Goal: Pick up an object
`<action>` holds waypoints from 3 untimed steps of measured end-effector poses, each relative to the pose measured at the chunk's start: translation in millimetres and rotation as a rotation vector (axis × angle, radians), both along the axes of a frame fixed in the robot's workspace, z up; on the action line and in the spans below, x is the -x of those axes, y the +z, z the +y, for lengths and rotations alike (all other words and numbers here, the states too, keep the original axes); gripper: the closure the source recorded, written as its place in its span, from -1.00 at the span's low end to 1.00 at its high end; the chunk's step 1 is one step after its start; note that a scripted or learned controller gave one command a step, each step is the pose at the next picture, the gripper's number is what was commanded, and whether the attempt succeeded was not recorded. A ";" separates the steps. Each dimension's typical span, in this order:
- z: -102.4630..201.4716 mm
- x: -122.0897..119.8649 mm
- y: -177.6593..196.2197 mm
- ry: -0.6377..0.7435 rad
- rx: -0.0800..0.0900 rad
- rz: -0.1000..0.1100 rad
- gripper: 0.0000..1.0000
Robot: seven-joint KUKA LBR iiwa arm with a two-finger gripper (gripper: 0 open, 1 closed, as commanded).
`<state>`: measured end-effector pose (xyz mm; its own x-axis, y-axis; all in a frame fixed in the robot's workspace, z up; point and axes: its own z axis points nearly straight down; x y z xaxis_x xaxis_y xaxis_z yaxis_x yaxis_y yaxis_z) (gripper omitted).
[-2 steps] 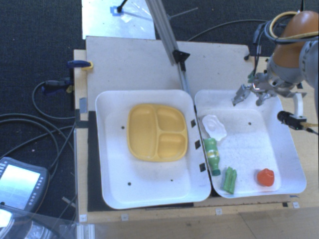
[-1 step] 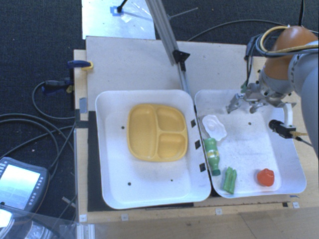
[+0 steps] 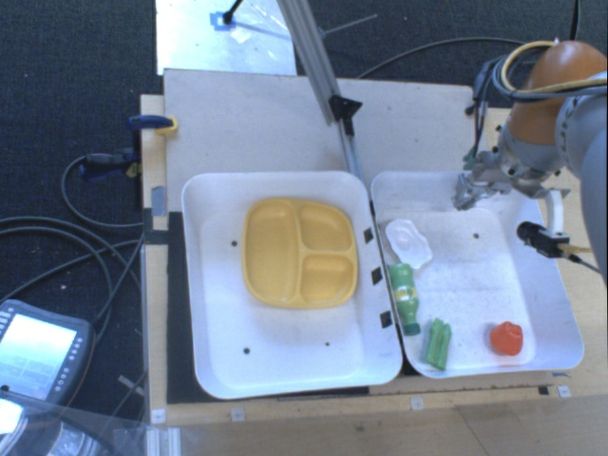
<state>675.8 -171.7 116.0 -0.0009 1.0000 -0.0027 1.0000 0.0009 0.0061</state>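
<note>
- Grey KUKA arm w/ orange band comes in from the right; its two-finger metal claw [image 3: 472,193] sits at the far edge of the right shallow white plastic bin [image 3: 475,283], by the rear wall, tips pointing down-left.
- Claw state: too small and blurred to tell how wide it is parted. Nothing visible betw the tips, so I judge it has no object.
- Candidate objects, all in the right bin, all nearer the camera than the claw:
  - crumpled white plastic cup-like piece [image 3: 408,241]: closest, down-left of the claw, near the bin's left wall.
  - green squeeze bottle w/ yellow label [image 3: 405,297]: just below the white piece, long axis roughly front-to-back, along the left wall.
  - small green ridged block [image 3: 438,343]: near the front wall, long axis also approx front-to-back, slightly tilted.
  - small red-orange rounded toy [image 3: 506,338]: front right, well apart from the claw, almost straight toward the camera from it.
- Left white bin [image 3: 218,350] holds a yellow compartment tray [image 3: 301,253]; well apart from the claw, across the divider.
- Key relation: the white piece is the short reach, down-left. For the bottle, claw prob needs to close across its short width.
</note>
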 end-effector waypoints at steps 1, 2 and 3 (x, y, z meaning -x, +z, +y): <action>1.9 0.2 45.0 0.001 -0.001 -0.001 1.00; 1.4 3.4 91.1 0.000 -0.001 -0.001 1.00; 1.3 2.0 124.5 0.004 -0.002 0.000 1.00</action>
<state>673.8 -170.4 240.5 -0.0051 1.0000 -0.0012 1.0000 0.0051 0.0062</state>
